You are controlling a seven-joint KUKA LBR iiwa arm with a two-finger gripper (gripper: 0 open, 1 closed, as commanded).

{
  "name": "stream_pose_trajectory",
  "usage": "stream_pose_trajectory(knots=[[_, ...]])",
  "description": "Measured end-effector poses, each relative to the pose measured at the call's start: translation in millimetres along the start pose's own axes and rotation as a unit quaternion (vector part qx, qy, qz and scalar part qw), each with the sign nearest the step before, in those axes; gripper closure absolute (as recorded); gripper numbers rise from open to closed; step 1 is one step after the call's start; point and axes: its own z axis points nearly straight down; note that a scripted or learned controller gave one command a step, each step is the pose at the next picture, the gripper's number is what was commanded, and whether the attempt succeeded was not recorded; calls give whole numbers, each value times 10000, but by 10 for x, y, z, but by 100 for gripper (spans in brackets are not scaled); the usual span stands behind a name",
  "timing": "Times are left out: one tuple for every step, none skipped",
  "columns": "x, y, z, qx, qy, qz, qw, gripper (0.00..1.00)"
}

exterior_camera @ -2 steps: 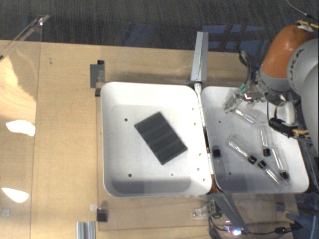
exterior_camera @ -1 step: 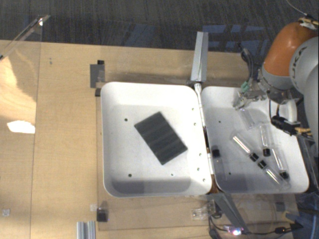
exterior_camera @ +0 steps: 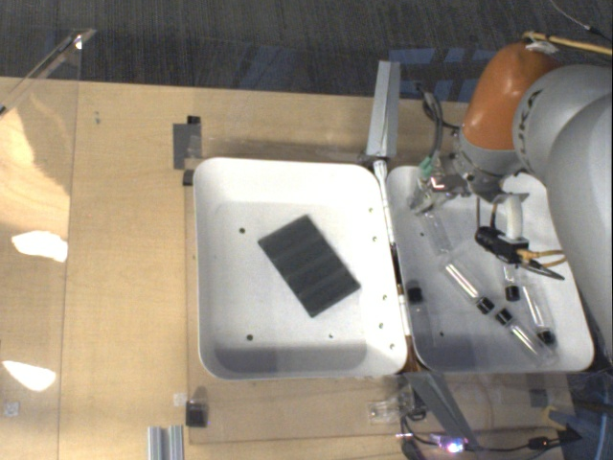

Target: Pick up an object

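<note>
The wooden table (exterior_camera: 105,286) carries two shallow white bins side by side: left bin (exterior_camera: 215,286), right bin (exterior_camera: 575,348), rims touching.

Evenly lit, bright glare patches on bench (exterior_camera: 38,247) left, slightly soft focus

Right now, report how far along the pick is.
Nothing looks picked yet. The dark ridged pad lies flat in the left bin, and small clear tubes lie in the right bin. The arm hangs over the right bin. The grasp and the lift are both left.
</note>
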Motion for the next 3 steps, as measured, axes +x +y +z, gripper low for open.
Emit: stream_pose_trajectory(knots=[[-162,-14,-1005,-12,-10,437,9990,100],[-150,7,-1124,-44,-21,405,9992,100],[-915,-119,-102,14,-5,221,9998,100]])
